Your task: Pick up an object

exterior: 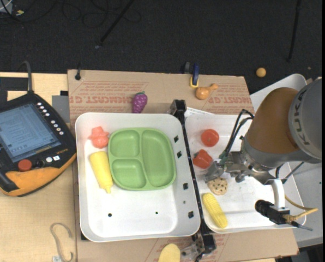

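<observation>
In the right bin (244, 203) lie a round red tomato (209, 137), a red pepper-like piece (202, 158), a chocolate-chip cookie (218, 186) and a yellow corn cob (215, 210). My gripper (217, 171) hangs low over the bin's left half, between the red piece and the cookie, just above the cookie's top edge. Nothing is seen held in it. The grey arm with its orange band (274, 121) covers the bin's right side.
The left bin (130, 214) holds a green divided plate (141, 159), a yellow banana-like toy (101, 170) and a pink toy (98, 137). Purple grapes (139, 101) and an orange gourd (205, 91) lie on the cardboard behind. A teach pendant (26, 141) sits at the left.
</observation>
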Controlling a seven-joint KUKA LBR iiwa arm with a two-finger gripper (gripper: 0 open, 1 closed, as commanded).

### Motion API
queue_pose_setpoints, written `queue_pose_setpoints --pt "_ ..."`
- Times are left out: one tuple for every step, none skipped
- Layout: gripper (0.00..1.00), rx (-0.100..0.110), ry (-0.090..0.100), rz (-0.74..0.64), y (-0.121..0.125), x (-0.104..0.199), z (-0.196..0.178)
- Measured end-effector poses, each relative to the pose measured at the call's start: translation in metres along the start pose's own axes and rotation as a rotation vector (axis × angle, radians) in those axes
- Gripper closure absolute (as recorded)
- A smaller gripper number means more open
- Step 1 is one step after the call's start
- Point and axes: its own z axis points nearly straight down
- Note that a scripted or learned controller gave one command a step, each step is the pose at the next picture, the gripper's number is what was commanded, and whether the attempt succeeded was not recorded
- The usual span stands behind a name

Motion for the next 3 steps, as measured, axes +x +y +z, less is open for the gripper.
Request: queue_pose_setpoints --pt "0.0 -0.003 -0.003 0.0 -0.001 0.001 0.054" --pt "1.0 -0.003 0.0 0.009 -0.001 -0.001 0.041" --pt "1.0 -0.01 -0.002 0.005 -0.006 -0.003 -0.02"
